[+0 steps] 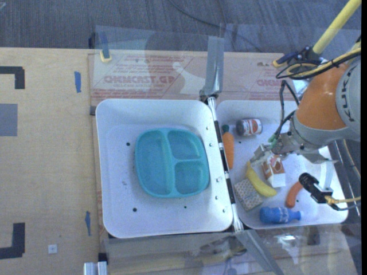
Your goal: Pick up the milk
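Nearest the lower edge of the view, a blue bottle (279,215) lies on its side along the front wall of the right bin (243,109). Just behind it to the left sits a small speckled square pad (248,193), and to the right an orange sausage-shaped piece (293,193) lies tilted. A yellow banana (260,180) rests slantwise between the pad and the milk (274,171), touching or almost touching both.

The milk, a small white and red carton, is near the middle of the right bin, resting on the bin floor. The pincer (270,152) hangs right over the carton's far end, close to it or touching it. From this angle I cannot tell whether the pincer is open or closed, nor whether it has any hold on the carton. The grey arm (321,105) with its orange band reaches in from the right behind it.

Further back, an orange carrot (229,148) lies along the right bin's left wall, and a small can (249,126) lies on its side near the far wall.

The left bin (109,171) holds a teal divided plate (172,162) in its middle. Both bins stand on the pale wooden worktop (46,153).
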### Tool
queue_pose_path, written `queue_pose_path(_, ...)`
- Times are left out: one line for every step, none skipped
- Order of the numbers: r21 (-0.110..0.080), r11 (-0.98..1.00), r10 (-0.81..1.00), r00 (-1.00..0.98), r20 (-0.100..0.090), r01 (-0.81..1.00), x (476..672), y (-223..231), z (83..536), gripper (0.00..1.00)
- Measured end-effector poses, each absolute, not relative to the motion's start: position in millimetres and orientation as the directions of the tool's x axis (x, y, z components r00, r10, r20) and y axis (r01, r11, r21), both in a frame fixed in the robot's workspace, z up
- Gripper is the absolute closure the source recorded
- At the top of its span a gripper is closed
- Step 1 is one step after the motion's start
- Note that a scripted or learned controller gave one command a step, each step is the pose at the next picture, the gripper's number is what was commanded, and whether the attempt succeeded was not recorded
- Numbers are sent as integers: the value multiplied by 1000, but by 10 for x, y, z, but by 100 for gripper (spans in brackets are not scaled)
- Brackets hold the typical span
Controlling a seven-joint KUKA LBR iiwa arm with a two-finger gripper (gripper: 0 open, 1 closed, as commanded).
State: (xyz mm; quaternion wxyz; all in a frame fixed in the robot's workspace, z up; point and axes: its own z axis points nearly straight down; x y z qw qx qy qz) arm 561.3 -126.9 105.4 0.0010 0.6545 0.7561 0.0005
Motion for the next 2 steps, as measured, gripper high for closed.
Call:
queue_pose_path(4, 142, 990, -142, -2, 990, 5616, -1278, 1154, 100)
queue_pose_path(1, 205, 979, -205, -1, 979, 6493, -795, 1852, 100)
